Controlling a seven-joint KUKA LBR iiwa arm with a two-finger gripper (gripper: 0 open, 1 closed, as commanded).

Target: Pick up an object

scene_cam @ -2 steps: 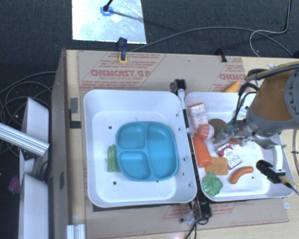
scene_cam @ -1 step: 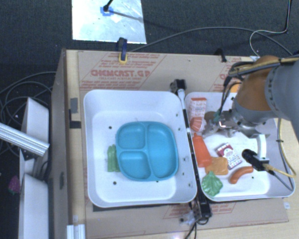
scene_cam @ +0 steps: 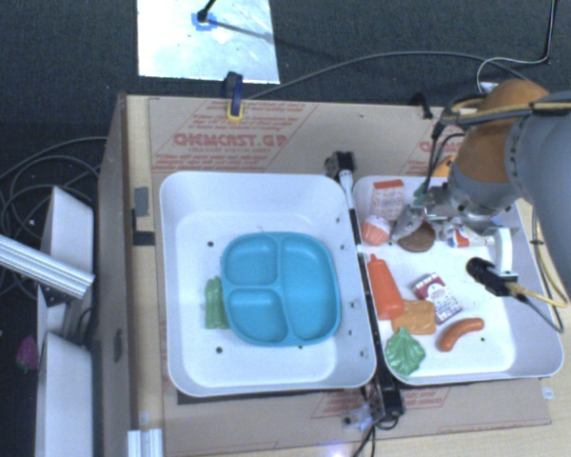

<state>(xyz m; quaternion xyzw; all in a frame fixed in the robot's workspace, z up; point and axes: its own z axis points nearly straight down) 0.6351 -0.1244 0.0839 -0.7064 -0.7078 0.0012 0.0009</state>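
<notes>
Brown disc just beneath hand

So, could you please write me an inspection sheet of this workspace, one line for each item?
Surface: cardboard-covered bench bearing a left bin and a right bin, side by side.
Job's things: right bin holds an orange bottle, a sausage, a green leafy piece, a red-and-white packet, a brown round piece and a white carton.
Clutter: left bin holds a blue divided plate and a green piece beside it.
Grippers: gripper low over the right bin's far part, near the brown round piece; grasp unclear.
Cables: black cables left of the bench.
Surroundings: dark carpet, shiny sheet beyond the bench.
</notes>
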